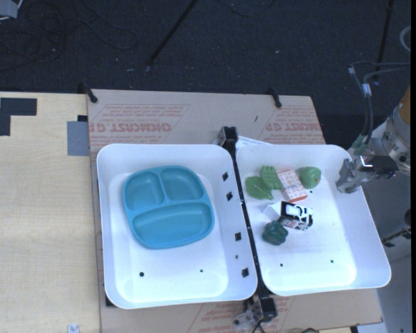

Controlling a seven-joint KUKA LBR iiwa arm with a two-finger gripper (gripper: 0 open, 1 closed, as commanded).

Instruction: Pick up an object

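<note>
Right bin (347,272), toys (283,200) left of gripper (348,175), apart

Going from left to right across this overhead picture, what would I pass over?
Blue divided plate in the left bin → black divider clips → light green leafy toy → small red-and-white card → round green piece → gripper.

Divided plate (168,207) in left bin (118,283); toys (282,200) in right bin (333,269).
</note>
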